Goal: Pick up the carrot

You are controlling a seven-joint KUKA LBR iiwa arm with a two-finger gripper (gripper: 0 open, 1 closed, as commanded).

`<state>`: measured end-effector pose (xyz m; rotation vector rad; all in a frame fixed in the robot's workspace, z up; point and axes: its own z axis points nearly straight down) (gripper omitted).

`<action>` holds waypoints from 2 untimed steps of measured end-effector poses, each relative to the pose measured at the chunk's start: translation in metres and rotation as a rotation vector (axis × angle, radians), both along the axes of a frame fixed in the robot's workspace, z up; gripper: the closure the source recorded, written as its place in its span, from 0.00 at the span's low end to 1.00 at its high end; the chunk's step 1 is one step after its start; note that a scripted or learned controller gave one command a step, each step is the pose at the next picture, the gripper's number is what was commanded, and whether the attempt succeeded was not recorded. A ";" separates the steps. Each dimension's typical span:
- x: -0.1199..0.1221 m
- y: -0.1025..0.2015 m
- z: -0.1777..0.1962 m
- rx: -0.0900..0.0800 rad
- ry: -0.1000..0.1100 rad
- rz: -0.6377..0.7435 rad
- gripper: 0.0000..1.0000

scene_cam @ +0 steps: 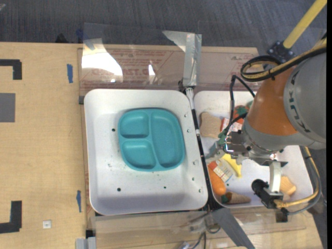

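The carrot (218, 185) is an orange piece lying in the front left corner of the right bin (307, 162). The gripper (229, 145) hangs over the left half of that bin, below the arm's orange band, a little behind and to the right of the carrot. The wrist hides much of the bin's middle. Nothing can be seen held in the gripper.
The left bin (98, 139) holds a teal divided plate (152, 139). In the right bin lie a tan bread slice (209, 124), a yellow piece (233, 165), a red-orange item (239, 112) at the back and a tan item (287, 186) at the front right.
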<state>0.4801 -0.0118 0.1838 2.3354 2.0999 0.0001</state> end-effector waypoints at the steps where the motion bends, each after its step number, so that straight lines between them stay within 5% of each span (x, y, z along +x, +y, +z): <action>1: 0.000 0.019 0.000 0.000 0.002 -0.428 0.00; 2: 0.000 0.014 0.000 0.002 0.003 0.253 0.00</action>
